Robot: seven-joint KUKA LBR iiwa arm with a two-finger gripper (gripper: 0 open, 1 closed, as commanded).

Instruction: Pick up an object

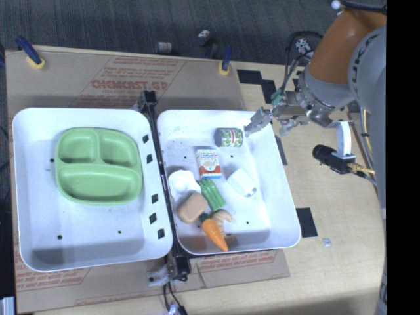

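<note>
Approach step. Gripper (252,125) finger spread cannot be told; green can (228,137) lies just beside them. Next: descend onto can.

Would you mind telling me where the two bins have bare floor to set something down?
Left bin: bare floor in front of and beside the green tray. Right bin: a bare strip behind the can; crowded from the carton down to the carrot.

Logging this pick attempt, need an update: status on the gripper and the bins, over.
Gripper over right bin's far right edge, nothing seen in it. Can lies just beside it. Carton, carrot and other items untouched. Green tray in left bin.
</note>
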